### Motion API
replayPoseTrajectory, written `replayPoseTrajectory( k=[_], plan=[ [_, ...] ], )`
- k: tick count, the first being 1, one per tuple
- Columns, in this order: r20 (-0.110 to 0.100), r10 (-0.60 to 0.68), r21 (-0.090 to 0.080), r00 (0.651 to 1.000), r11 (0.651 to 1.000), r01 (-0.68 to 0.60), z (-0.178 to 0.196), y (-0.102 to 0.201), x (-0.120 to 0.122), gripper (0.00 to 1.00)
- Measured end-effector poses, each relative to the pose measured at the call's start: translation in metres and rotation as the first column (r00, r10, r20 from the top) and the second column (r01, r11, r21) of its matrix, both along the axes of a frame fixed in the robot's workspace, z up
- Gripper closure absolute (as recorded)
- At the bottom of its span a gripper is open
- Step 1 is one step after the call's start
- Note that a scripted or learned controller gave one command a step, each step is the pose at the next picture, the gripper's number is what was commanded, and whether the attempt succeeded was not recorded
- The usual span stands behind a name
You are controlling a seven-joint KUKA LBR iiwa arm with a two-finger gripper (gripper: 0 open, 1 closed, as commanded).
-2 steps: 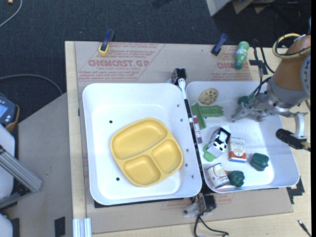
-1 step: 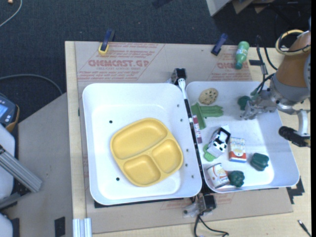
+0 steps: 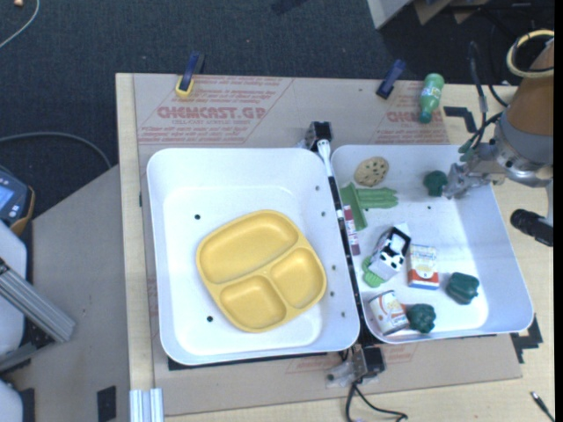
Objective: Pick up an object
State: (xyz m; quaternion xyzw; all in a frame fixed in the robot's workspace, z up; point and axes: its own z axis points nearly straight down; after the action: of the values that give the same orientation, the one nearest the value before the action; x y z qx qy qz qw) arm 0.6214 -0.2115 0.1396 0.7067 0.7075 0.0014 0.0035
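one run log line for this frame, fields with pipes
phase: reaching | gripper: low in right bin, beside dark green toy | held: nothing seen | yellow tray: left bin

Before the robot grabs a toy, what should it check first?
1. Toys to pick in the right bin: ok, several lie there, such as the cookie and the cow.
2. Gripper over that bin: ok, near its top right corner.
3. A toy close by: ok, a dark green piece sits just beside the gripper.
4. Nothing already held: cannot tell.
5. Left bin: ok, it holds the yellow tray, away from the arm.
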Motion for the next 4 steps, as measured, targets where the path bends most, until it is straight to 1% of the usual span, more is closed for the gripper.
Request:
replayPoseTrajectory(
  k=[2, 3, 4],
  plan=[
    [0.0, 0.0, 0.0, 1.0, 1.0, 0.0, 0.089, -0.005, 0.004, 1.0],
    [-0.008, 0.004, 0.005, 1.0, 1.0, -0.004, 0.097, 0.049, -0.013, 1.0],
    [-0.01, 0.003, 0.006, 1.0, 1.0, -0.003, 0.103, 0.094, -0.042, 1.0]
  ],
)
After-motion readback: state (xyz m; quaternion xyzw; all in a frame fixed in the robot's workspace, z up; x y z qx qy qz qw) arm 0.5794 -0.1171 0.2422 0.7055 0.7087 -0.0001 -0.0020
